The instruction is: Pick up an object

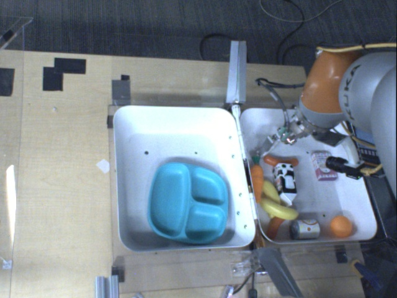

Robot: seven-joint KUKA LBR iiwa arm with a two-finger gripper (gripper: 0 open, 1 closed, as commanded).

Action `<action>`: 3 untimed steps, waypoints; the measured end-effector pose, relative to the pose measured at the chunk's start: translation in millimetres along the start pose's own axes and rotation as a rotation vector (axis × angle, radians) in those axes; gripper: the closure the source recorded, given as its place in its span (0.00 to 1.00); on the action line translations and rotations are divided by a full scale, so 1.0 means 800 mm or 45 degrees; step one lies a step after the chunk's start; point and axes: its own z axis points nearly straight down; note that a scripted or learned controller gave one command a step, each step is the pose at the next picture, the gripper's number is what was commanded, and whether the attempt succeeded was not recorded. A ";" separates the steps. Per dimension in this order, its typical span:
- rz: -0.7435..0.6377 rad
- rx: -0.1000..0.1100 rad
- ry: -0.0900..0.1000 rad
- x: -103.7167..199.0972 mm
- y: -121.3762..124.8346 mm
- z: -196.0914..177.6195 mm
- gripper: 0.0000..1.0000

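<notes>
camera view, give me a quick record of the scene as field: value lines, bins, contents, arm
left bin: shallow white bin holding a blue three-compartment plastic tray
right bin: shallow white bin with the small items
right bin contents: yellow banana, orange carrot, orange round fruit, black-and-white cow-pattern toy, silver can lying on its side
arm: grey with orange band, over the right bin's far end
pincer: near the bin's far end, finger state unclear

camera view – fixed overhead, slanted down | both bins (124,185) in frame – arm (366,85) enters right
</notes>
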 end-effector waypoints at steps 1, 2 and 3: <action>-0.001 -0.007 0.001 0.001 0.003 -0.015 1.00; 0.184 0.003 0.001 0.045 -0.095 -0.181 1.00; 0.376 0.006 0.004 0.108 -0.007 -0.120 1.00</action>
